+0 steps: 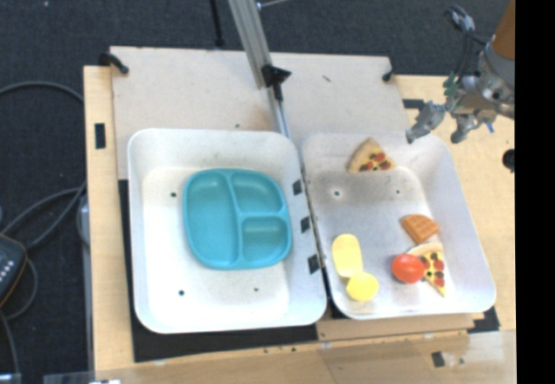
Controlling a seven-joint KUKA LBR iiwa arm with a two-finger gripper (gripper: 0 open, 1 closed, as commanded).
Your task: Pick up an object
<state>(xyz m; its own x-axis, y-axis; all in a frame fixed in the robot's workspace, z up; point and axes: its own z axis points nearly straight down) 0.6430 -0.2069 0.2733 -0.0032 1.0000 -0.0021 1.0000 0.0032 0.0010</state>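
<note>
Hovering above the right bin's (468, 226) far right corner, the tool (440, 124) hangs with fingers spread, nothing between them. Pizza slice (370, 157) lies just beside it; tomato (406, 268) sits well apart.

The teal tray (236, 219) looks like smooth, faintly glossy plastic. Both white bins (156, 287) are matt and scuffed grey. Beside the tray, the tomato (406, 268) shines like plastic. The bench (104, 226) is pale, matt wood; the post (245, 9) is brushed metal.
</note>
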